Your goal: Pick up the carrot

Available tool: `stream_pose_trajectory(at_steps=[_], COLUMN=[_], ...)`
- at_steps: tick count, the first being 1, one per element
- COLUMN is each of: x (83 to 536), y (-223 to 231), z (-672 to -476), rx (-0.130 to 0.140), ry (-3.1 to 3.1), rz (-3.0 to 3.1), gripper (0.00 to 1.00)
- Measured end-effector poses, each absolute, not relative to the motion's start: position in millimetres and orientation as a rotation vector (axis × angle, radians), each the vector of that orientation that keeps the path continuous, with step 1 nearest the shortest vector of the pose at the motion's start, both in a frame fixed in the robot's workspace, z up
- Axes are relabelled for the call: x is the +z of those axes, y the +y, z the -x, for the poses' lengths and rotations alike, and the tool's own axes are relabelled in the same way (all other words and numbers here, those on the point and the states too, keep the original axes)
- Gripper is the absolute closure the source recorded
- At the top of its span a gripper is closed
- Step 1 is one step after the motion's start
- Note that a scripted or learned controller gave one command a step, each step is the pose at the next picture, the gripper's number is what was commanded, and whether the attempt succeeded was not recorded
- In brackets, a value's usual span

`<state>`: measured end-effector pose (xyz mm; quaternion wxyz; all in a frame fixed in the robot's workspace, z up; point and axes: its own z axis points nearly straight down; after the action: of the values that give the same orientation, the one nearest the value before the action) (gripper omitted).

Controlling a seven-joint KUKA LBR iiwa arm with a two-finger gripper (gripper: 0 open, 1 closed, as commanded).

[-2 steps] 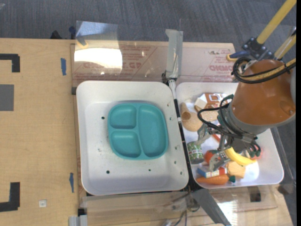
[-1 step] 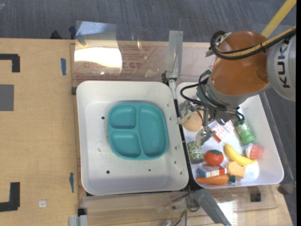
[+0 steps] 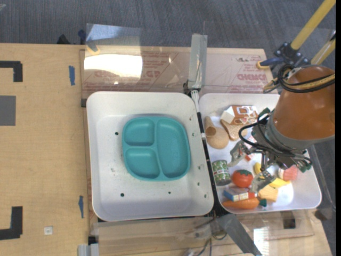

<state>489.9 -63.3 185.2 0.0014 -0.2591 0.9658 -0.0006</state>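
The carrot (image 3: pixel 241 202) is a long orange piece lying flat along the front wall of the right bin (image 3: pixel 314 193), below a red tomato (image 3: pixel 242 178). My gripper (image 3: pixel 262 167) hangs low over the middle of that bin, under the orange wrist band (image 3: pixel 306 108). It is up and to the right of the carrot, apart from it, above the yellow and pink toys. Cables and the wrist hide much of the gripper.
The right bin also holds a green can (image 3: pixel 220 171), a tan bread piece (image 3: pixel 216 136), a white box (image 3: pixel 240 113), yellow cheese (image 3: pixel 270 191) and a pink piece (image 3: pixel 290 173). The left bin (image 3: pixel 101 143) holds a teal divided plate (image 3: pixel 156 147).
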Motion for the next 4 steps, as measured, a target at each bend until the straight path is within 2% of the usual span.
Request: stream_pose_trajectory(at_steps=[1,2,3,4], x=[185,196,354,350], y=[-6,-4,-51,-50], z=[-521.5,-523.6,-482.3,-481.5], rx=[0.001,-0.001,-0.014,-0.002], ry=[2.780,2.774,2.785,2.790], rz=[1.447,1.439,1.425,1.431], gripper=[0.00,1.00,1.00,0.00])
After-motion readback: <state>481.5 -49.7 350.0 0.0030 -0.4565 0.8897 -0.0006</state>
